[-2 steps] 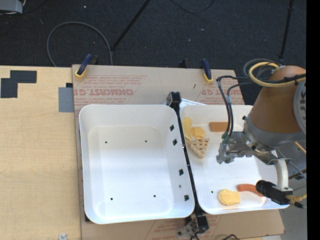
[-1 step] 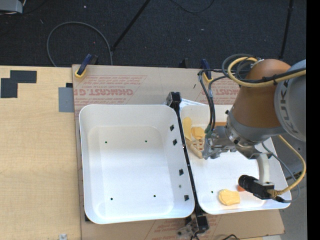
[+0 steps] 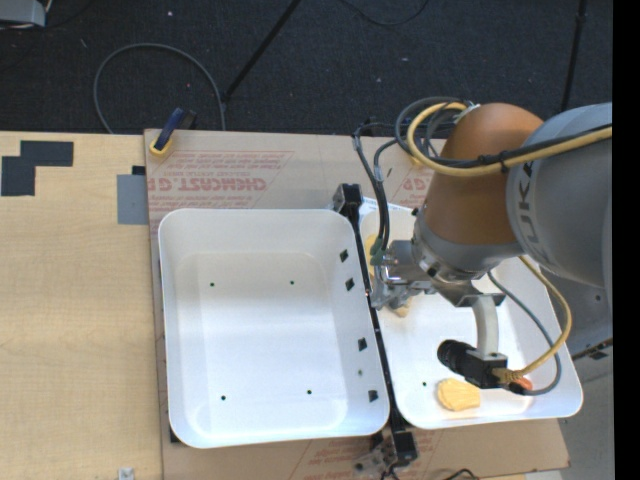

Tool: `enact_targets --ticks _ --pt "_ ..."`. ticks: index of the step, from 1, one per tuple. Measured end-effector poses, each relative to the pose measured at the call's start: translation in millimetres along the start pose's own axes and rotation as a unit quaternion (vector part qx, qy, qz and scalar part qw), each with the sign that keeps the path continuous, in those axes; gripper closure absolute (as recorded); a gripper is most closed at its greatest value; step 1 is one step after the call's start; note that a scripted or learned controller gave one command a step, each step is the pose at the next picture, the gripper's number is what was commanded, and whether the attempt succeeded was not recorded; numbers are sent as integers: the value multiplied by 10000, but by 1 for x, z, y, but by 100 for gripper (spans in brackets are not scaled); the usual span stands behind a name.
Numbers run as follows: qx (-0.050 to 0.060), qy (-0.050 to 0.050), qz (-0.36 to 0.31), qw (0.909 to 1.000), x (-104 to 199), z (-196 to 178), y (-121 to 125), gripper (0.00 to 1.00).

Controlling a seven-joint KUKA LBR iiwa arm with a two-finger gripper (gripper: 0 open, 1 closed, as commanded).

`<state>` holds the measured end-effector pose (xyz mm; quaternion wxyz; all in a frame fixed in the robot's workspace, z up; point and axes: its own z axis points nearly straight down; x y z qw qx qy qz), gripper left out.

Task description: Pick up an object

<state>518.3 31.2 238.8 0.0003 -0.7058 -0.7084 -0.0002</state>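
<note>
A: Start with the big things. What's where?

B: The wooden bench [image 3: 70, 308] carries a sheet of cardboard [image 3: 240, 173], and the two bins sit on that. The arm [image 3: 500, 198] comes in from the right and hangs over the right bin [image 3: 562, 400], covering most of its far half. The left bin [image 3: 260, 318] lies right against it along the shared edge.

A: And the gripper?

B: The gripper [image 3: 392, 280] is low at the right bin's left wall, close to the divide. The arm hides its tip, so I cannot tell whether it is released or clenched. I won't claim it holds anything.

A: What is there to pick?

B: A yellow lump [image 3: 458, 396] lies in the right bin toward the lower edge of the view, well apart from the gripper. A yellowish bit [image 3: 401, 309] sits just beside the gripper, too hidden to name.

A: How would you do the pick well?

B: I'd judge the yellow lump the better target, since it lies in the open. Centre over it, come straight down and close across its narrower side. It sits near the rim, so keep clear of the wall. Then lift slowly and check that it has actually come up.
</note>
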Motion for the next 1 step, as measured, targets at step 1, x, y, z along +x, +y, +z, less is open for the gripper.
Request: enact_targets --ticks 1 --pt "3 0 -2 10000 60 -2 5 100"
